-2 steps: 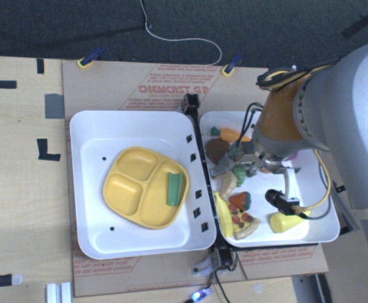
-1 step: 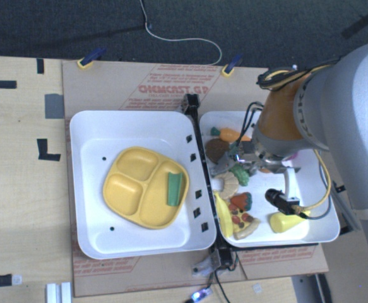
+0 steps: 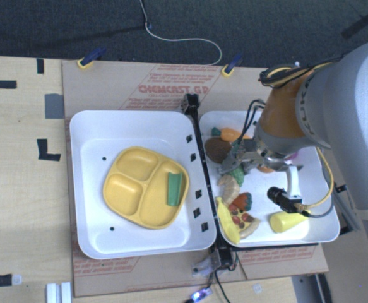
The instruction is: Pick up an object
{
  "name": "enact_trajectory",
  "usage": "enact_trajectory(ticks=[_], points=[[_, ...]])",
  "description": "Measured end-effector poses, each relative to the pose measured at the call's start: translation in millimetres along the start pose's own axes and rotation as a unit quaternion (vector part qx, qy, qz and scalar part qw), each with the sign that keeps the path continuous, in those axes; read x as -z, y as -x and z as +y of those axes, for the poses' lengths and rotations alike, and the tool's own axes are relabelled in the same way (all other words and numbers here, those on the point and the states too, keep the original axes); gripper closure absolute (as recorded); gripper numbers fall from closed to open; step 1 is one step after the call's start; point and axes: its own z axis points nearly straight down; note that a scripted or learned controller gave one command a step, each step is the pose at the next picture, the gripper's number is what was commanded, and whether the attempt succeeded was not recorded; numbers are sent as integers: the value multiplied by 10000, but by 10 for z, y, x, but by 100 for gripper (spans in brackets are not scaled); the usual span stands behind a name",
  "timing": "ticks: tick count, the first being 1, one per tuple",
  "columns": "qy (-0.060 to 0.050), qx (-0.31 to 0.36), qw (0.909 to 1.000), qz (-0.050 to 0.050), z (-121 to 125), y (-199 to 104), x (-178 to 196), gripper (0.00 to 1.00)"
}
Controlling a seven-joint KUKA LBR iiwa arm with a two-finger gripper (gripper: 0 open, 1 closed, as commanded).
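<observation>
Yellow cone [image 3: 287, 221] and banana [image 3: 226, 222] front; claw [image 3: 234, 163] amid clutter.

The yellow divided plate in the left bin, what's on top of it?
A green block lies in the right-hand compartment of the yellow plate. What the plate covers on the left bin floor cannot be seen.

My claw [image 3: 237, 161] hangs low in the right white bin [image 3: 316, 232], among toy foods near a brown round piece [image 3: 216, 149]. The left bin's yellow divided plate [image 3: 136, 191] carries a green block [image 3: 174, 188].
</observation>
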Motion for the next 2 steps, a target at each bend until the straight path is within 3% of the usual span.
enact_trajectory(ticks=[2], points=[[30, 2, 10000, 2, -93, -14, 1074, 100]])
